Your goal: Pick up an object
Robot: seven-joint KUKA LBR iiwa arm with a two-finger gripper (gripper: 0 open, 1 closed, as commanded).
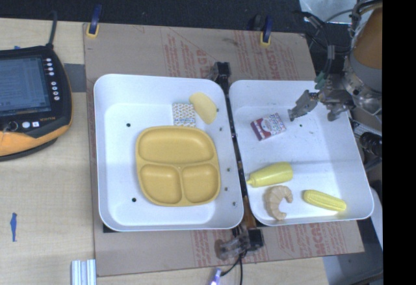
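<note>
My gripper (pixel 314 112) hangs over the upper right part of the right bin (pixel 338 147), open, with nothing between its fingers. A red and white packet (pixel 268 126) lies just left of its left fingertip (pixel 296 112) and apart from it. Along the bin's front lie a yellow bottle-shaped toy (pixel 270 174), a tan croissant (pixel 278 202) and a yellow corn cob (pixel 324 200). The left bin (pixel 114 147) holds a yellow divided plate (pixel 177 164), a small patterned packet (pixel 184 114) and a pale yellow wedge (pixel 203 107).
A tablet controller (pixel 26 98) in an orange case rests on the bench left of the bins. Clamps (pixel 263 28) pin the cardboard sheet at the back. Cables and the arm's body crowd the right side.
</note>
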